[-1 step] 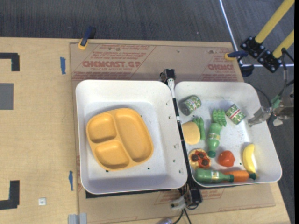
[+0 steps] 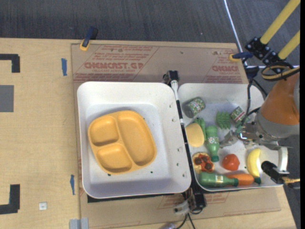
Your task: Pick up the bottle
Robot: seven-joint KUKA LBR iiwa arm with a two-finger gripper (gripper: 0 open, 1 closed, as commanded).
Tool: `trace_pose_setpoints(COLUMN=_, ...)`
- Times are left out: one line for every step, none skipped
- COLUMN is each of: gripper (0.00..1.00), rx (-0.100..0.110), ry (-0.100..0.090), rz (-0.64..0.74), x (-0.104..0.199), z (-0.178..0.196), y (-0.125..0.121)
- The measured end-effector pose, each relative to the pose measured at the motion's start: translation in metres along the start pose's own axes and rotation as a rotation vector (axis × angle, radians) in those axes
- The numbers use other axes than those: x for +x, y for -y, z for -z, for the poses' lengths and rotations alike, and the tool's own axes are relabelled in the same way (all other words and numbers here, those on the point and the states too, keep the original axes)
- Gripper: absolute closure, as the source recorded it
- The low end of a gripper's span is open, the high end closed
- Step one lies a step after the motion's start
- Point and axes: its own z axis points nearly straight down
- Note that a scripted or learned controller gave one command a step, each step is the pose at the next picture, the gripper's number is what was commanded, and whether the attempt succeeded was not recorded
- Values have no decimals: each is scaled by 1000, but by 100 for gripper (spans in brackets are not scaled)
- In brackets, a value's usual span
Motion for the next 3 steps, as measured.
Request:
trace_pose_setpoints(gripper=0, rx=-4, ry=4, rz=-473, x=35, z=0, y=-8)
trace_pose_setpoints(gripper=0, rx=1, ry=3, rz=-888, x=75, z=-1, y=-52)
trace_pose_setpoints(gripper=0, rx=6, ry=2, rz=-727, x=128, z=97, y=-113)
